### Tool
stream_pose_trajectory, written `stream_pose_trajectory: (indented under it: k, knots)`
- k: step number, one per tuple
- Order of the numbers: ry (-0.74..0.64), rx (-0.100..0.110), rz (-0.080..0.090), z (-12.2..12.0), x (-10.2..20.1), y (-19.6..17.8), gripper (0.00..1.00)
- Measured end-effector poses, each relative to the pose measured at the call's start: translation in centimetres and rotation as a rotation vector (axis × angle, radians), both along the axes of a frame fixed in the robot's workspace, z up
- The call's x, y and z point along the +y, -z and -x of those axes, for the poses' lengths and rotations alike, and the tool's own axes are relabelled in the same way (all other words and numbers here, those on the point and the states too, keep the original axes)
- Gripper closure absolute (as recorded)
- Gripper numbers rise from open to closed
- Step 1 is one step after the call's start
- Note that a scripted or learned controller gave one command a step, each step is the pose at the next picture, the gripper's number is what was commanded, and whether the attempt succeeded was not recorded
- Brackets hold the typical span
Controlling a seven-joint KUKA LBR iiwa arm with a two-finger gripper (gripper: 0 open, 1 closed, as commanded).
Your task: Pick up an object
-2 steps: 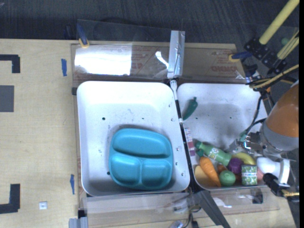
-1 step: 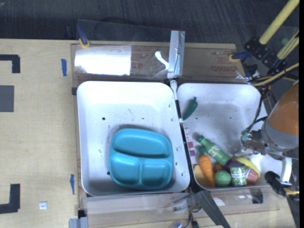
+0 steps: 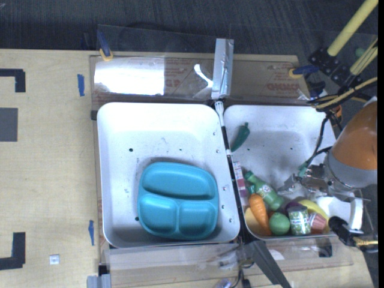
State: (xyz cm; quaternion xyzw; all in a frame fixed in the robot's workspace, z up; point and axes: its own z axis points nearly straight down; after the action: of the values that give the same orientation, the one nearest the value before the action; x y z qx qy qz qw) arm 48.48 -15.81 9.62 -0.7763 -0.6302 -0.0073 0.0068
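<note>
With the claw (image 3: 309,182) low over the right white bin (image 3: 270,122), its grip state impossible to tell, a sound pick means descending straight onto one toy in the near-corner heap, perhaps the orange plastic carrot (image 3: 258,207), avoiding the neighbouring green ball (image 3: 279,223).

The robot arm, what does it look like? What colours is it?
The arm is rounded and chunky, with a bright orange band over a grey ring. Below that sit white and metal parts and a black piece. Black and yellow cables loop along beside it, near a yellow rod at the top.
</note>
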Motion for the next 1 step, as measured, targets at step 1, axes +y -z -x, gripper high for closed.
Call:
stream_pose_trajectory:
  k: [1]
  knots:
    - [-0.24, -0.001, 0.021, 0.48, 5.71, -5.87, 0.0]
